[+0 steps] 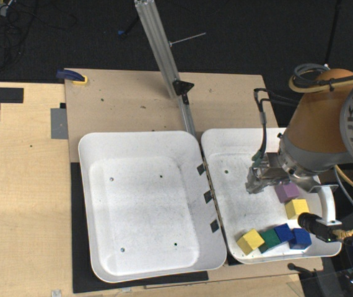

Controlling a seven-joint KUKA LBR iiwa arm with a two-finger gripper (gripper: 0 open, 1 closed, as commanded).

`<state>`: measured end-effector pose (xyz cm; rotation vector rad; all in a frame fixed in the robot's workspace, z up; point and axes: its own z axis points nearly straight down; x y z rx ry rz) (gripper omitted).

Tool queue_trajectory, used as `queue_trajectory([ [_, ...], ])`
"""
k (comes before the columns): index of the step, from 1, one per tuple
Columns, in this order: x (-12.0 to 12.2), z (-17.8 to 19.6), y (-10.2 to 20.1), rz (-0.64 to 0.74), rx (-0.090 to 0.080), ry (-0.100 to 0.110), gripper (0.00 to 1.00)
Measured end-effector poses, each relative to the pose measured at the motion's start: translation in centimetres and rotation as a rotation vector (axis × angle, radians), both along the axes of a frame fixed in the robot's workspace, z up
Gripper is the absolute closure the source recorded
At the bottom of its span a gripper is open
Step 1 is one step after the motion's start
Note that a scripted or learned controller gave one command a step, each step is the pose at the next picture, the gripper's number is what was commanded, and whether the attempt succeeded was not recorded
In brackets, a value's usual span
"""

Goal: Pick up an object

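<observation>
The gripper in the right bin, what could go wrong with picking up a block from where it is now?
The gripper hangs beside the purple block, not over it, so closing there may catch nothing. The yellow block, green block and blue blocks sit packed together near the right bin's front rim, so a descent there might nudge neighbours or hit the rim. The arm hides part of the bin, so some blocks may go unseen.

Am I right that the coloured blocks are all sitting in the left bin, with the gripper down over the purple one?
Not quite: the blocks, including the purple block, yellow block and green block, lie in the right bin, not the left. The camera view shows this. The gripper is indeed low beside the purple one.
</observation>
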<state>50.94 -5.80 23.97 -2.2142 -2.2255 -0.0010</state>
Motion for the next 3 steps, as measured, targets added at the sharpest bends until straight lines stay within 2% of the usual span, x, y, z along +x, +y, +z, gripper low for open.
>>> queue_trajectory([
  [1,1.3,0.5,4.7,0.0,0.0,0.001,1.0],
  [2,2.3,0.4,10.6,0.0,0.0,0.002,1.0],
  [3,2.6,-1.1,15.6,-0.002,-0.001,0.005,1.0],
])
